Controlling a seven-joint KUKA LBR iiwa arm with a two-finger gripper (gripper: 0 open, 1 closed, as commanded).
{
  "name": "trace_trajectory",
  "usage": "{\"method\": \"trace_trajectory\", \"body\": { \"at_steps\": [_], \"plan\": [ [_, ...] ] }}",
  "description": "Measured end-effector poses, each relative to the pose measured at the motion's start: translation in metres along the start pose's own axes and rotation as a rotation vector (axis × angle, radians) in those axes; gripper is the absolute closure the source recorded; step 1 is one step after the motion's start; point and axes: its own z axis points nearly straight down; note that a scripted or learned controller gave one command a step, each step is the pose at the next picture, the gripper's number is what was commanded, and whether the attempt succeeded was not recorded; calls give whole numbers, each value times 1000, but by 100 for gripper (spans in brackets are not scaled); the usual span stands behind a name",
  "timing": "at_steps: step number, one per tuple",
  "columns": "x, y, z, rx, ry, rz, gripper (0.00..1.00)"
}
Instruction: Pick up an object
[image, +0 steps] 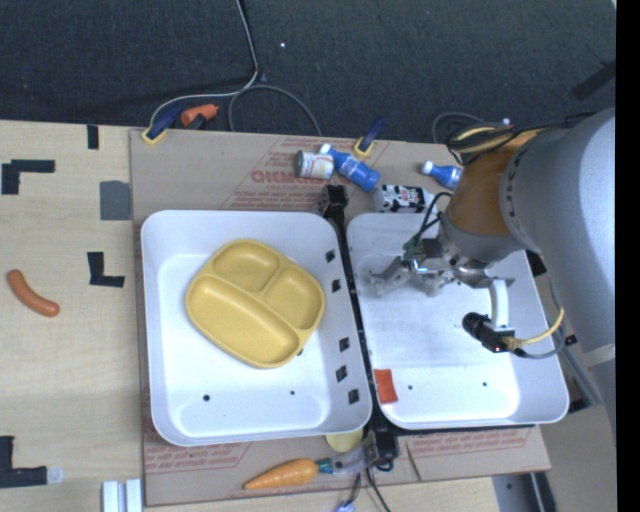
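My gripper (392, 274) hangs low over the upper left part of the right bin (445, 360), close to the divider between the bins. The grey arm with its orange band (480, 195) comes in from the right above it. A small orange-red block (383, 386) lies near the right bin's front left corner, well apart from the gripper. A yellow divided plate (256, 300) rests in the middle of the left bin (250, 405). I see nothing held at the gripper.
Outside the bins lie a carrot (284, 474) at the front edge, an orange sausage (33, 293) far left, and blue-and-white bottles (340, 165) behind the bins. A black cable plug (482, 331) hangs from the arm over the right bin.
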Motion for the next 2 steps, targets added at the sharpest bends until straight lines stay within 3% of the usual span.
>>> {"method": "trace_trajectory", "body": {
  "at_steps": [2],
  "plan": [
    [20, 61, 1, 2, 4, 3, 0]
  ]
}}
